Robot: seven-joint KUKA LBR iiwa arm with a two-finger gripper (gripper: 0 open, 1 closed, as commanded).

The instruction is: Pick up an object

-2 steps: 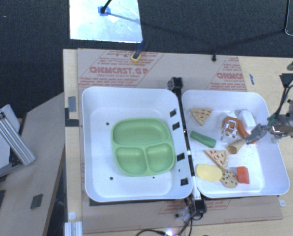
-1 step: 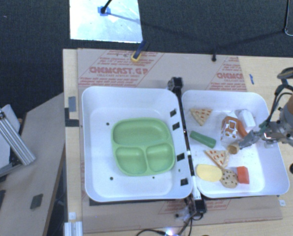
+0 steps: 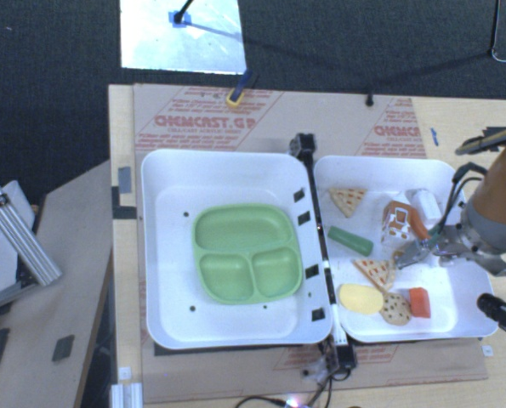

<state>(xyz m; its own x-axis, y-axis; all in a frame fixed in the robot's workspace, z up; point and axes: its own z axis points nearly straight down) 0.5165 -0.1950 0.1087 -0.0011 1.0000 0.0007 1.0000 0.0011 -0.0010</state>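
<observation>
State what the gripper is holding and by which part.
Cannot be told. The gripper sits low in the right bin among the toy food, but no item is visibly between its fingers.

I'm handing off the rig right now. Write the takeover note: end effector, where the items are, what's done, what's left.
End effector: low in the right bin, beside the pizza slice; nothing seen between its fingers.
Right bin also holds a second pizza slice, green block, yellow piece, cookie, red block.
Left bin: green divided tray.
Done: nothing lifted. Left: grasp and lift one item.
</observation>
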